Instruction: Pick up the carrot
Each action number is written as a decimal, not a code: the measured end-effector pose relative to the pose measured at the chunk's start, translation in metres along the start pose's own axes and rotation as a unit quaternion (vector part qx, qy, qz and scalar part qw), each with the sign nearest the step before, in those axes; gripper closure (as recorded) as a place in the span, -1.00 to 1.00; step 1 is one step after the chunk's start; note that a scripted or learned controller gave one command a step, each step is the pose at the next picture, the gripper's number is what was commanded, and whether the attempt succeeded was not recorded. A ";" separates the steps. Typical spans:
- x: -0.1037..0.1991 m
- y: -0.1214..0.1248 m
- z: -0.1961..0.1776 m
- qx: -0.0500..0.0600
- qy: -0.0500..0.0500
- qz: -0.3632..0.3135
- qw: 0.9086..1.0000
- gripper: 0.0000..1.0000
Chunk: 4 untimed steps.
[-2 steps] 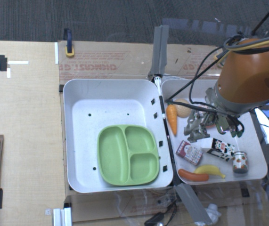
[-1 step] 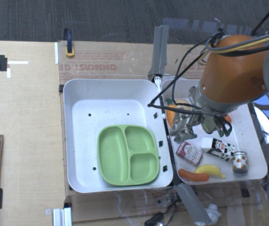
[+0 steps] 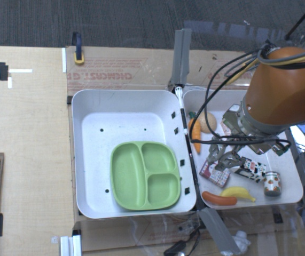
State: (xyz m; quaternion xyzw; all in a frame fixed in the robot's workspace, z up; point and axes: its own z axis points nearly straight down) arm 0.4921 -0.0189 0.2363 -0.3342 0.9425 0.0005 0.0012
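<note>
On your left sits a white bin holding a green divided plate. Just right of the wall between the bins, the carrot lies in the right bin, against its left side. Further right, the gripper hangs over a small pink packet; you cannot tell its opening. A red sausage and a banana lie near the front edge.
</note>
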 end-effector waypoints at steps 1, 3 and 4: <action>-0.008 -0.009 0.018 -0.001 0.001 -0.056 0.998 1.00; -0.057 -0.073 0.033 0.000 -0.001 -0.109 0.994 1.00; -0.052 -0.036 0.019 -0.001 0.000 -0.313 0.950 1.00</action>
